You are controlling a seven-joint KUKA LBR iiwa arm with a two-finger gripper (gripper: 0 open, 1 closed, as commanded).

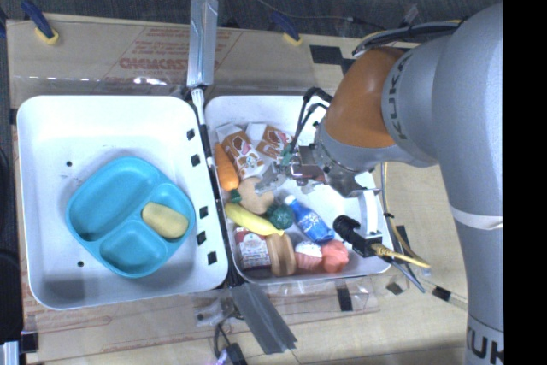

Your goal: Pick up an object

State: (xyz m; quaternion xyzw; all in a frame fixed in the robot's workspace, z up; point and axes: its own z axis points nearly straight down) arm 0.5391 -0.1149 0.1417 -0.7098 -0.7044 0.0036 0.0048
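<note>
Beneath the grey arm's orange-banded wrist, the metal two-finger gripper (pixel 285 167) hangs low over the right-hand shallow white plastic bin (pixel 256 108), amid a crowded heap of toy groceries. Whether it is spread or pinched together I cannot tell; it blurs into the clutter, and nothing is plainly caught in it.

Just left of the claw and touching its end lies a pale beige rounded lump, perhaps a toy potato (pixel 255 197), with an orange carrot-shaped piece (pixel 226 169) further left. Just behind the claw sit printed snack packets in brown and white (pixel 255 146). Below it lie a yellow plastic banana (pixel 249 219) and a small blue bottle with a white cap (pixel 308 222).

The beige lump looks the nearest candidate. I judge it light, hollow, stiff and rather slick, so it should be taken across its narrow middle, squarely, lest it squirt sideways. Crinkly packets would likely slip away.

Well to the left, in the other bin, a sky-blue divided plate (pixel 111 209) holds a yellow oval (pixel 165 220).
</note>
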